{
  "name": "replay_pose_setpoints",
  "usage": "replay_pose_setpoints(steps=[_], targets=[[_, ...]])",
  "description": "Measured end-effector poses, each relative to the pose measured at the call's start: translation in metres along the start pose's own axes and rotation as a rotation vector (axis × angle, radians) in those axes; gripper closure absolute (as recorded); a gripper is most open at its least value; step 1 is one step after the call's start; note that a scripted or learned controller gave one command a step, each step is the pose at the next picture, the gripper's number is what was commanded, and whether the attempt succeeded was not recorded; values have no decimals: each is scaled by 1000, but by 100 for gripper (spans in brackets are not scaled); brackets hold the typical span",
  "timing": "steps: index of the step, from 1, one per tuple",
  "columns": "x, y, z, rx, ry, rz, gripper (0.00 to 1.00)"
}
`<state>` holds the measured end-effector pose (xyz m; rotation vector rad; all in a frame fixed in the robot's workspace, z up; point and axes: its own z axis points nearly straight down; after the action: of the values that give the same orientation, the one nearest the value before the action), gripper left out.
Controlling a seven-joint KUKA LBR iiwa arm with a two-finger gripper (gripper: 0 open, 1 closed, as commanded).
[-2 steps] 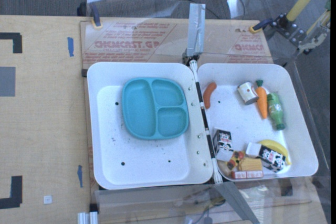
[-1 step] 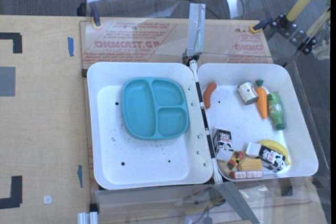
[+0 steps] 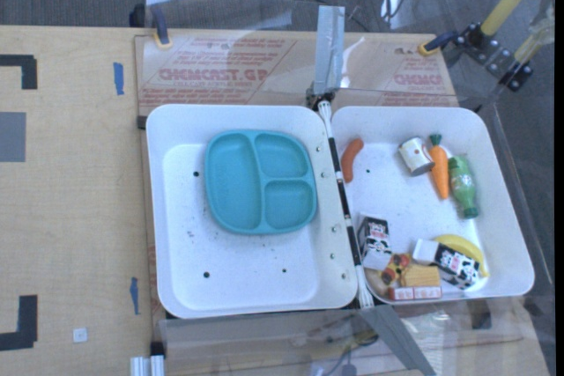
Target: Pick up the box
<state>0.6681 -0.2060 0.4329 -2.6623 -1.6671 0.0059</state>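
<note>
The box point(image 3: 376, 239), white with black print, lies near the left wall of the right bin point(image 3: 507, 180), toward its near edge, just beside a plate point(image 3: 414, 288) of food. End effector state: cannot tell.

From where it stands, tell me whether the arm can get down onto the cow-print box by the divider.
Probably yes. The cow-print box lies uncovered from above in the right bin. The divider on one side and the toy pile at its lower edge crowd it, so finger room looks tight.
</note>
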Motion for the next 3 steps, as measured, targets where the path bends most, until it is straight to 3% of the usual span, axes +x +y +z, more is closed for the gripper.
replay_pose_setpoints(steps=[3], targets=[[8,3,-23,-1,-10,-14,100]])
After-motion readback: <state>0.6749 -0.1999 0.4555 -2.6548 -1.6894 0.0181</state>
